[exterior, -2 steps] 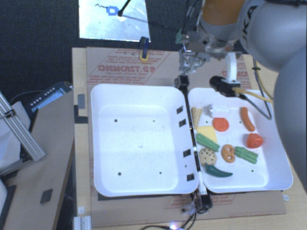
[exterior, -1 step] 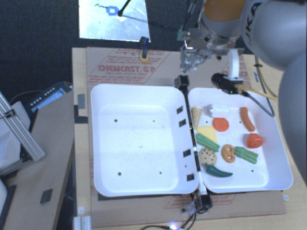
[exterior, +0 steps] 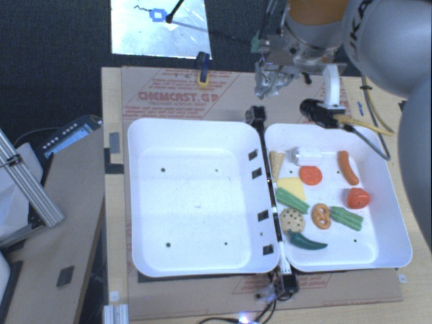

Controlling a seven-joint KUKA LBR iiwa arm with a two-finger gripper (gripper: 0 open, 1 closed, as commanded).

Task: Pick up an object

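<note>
My gripper (exterior: 270, 86) hangs above the cardboard behind the bins, near the back corner of the right bin (exterior: 395, 221), with nothing seen in it. The right bin holds several toy foods: a cone (exterior: 277, 162), a white block (exterior: 307, 155), a red slice (exterior: 310, 175), a sausage (exterior: 348, 167), a red tomato (exterior: 358, 198), a yellow cheese wedge (exterior: 290, 185), a green bean (exterior: 291, 200), a cookie (exterior: 292, 219), a pretzel (exterior: 321, 215), a green pod (exterior: 346, 217) and a dark green pepper (exterior: 308, 241). All of them lie well in front of the gripper.
The left bin (exterior: 196, 194) sits beside the right one, joined by a black-clipped divider (exterior: 266, 181). A blue and yellow clamp (exterior: 202, 69) stands at the back of the cardboard. A shiny sheet (exterior: 160, 19) lies behind it. A metal rail (exterior: 27, 187) slants at far left.
</note>
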